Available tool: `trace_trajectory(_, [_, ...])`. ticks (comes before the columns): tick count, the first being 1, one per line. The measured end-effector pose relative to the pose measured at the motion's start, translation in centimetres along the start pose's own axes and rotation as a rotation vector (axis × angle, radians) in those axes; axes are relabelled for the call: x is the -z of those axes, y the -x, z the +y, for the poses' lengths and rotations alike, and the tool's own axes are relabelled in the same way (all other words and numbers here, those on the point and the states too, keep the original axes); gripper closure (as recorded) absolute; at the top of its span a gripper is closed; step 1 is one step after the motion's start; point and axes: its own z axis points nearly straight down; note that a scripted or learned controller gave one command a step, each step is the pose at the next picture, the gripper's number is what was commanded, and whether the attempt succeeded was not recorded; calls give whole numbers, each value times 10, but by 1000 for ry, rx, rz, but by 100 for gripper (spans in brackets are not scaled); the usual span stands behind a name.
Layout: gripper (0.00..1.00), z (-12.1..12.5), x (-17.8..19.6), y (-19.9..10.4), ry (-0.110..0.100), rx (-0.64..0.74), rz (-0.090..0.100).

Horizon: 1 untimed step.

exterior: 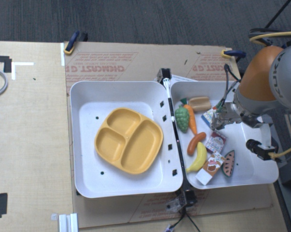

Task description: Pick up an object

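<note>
1. The arm (275, 81) was grey and rounded, with a broad orange band above the wrist
2. A yellow cable arched over its top, beside thin black cables
3. The gripper (218, 122) was a small, dark metal piece
4. A black fitting with a yellow-tipped lead hung off the wrist's side

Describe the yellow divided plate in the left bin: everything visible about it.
The yellow divided plate looks like smooth moulded plastic, mustard yellow, roughly square with rounded corners. Raised ridges split it into three compartments: two smaller ones on its left half and one larger one on the right. All three hold nothing. It lies flat and right side up, turned at a slant, near the middle of the left white bin, resting on the bin floor and touching no other object.
</note>
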Motion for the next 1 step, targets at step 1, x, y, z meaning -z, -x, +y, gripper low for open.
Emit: trace_trajectory(1, [100,-1,252,-31,-1,36,-1])
